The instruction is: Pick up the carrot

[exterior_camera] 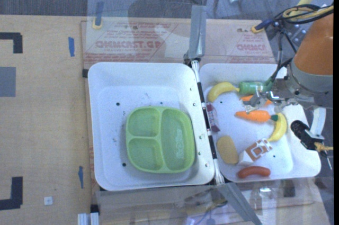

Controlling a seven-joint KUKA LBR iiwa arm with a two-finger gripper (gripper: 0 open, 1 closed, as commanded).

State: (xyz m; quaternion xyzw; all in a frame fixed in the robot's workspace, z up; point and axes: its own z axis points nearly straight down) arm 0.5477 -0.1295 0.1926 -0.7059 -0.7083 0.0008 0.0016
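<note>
We look down on a counter (pixel 42 113) carrying two white bins. The left bin (pixel 143 73) holds a green divided plate (pixel 160 139). The right bin (pixel 302 163) holds toy foods. The carrot (pixel 254 116) lies mid-bin, long axis running left to right. Our tool (pixel 263 96) hovers just above and slightly right of it (whether clenched or released, we cannot tell).
</note>
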